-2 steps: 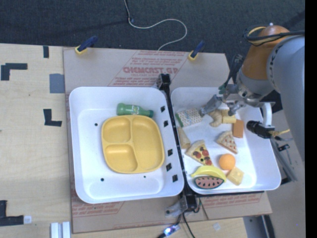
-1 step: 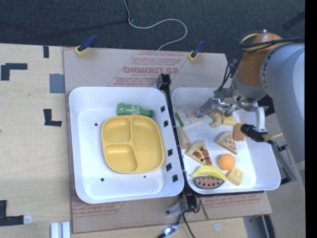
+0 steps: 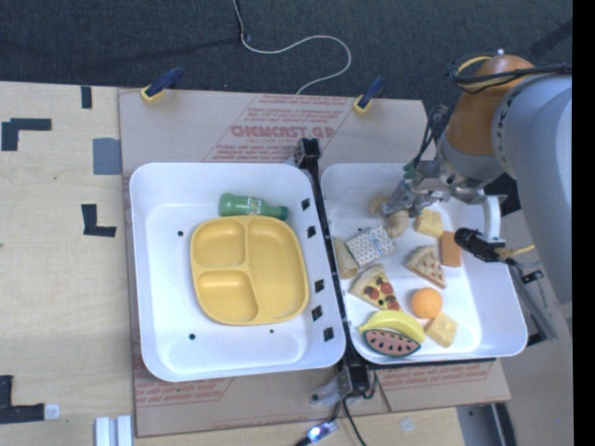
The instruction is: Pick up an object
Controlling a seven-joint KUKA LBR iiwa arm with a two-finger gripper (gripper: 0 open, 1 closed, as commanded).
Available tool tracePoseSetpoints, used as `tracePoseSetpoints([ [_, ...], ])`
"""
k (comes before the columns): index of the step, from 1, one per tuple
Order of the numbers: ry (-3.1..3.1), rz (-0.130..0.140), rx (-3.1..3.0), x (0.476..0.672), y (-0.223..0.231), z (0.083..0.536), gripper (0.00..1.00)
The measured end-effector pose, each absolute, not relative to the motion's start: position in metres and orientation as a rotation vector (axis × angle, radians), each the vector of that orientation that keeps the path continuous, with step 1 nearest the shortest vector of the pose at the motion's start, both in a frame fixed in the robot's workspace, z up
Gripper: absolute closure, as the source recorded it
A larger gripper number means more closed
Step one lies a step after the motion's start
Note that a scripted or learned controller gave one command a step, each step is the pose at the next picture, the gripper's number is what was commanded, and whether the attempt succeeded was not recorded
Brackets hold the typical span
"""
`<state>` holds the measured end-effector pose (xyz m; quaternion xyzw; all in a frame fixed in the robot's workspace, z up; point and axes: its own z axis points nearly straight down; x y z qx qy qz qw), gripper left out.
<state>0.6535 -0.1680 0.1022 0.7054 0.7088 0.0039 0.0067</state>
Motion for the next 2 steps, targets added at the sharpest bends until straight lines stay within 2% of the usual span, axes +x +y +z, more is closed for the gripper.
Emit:
tracePoseSetpoints([
  [2, 2.220, 0.003, 2.218, 0.655, -0.173, 0.218, 1.00],
])
